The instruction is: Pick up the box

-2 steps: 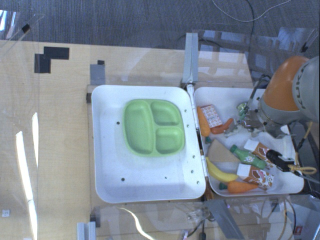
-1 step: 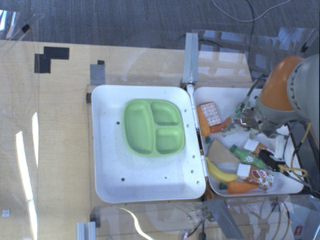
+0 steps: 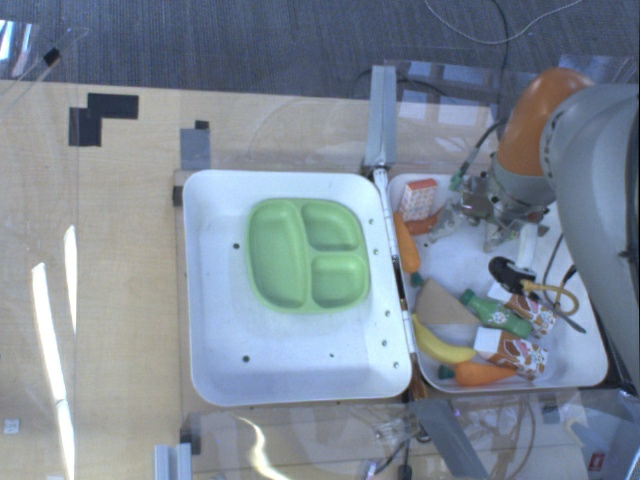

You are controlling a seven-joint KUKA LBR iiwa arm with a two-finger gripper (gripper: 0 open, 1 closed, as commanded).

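the gripper (image 3: 470, 211) hangs over the right bin (image 3: 590, 353), just right of the box (image 3: 419, 198); jaw state unclear.

Left bin (image 3: 210, 298): white.
Divided tray (image 3: 305, 255): pale green.
Box (image 3: 419, 199), 12 o'clock in right bin (image 3: 590, 353): red and white.
Carrots (image 3: 406, 245): orange.
Banana (image 3: 440, 343): yellow.
Bottle (image 3: 495, 311): green.
Arm (image 3: 590, 158): grey, orange band.

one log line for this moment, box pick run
target: small red-and-white carton box, upright in right white bin's far left corner | claw: beside box, apart | box: not held | left white bin: green divided plastic tray
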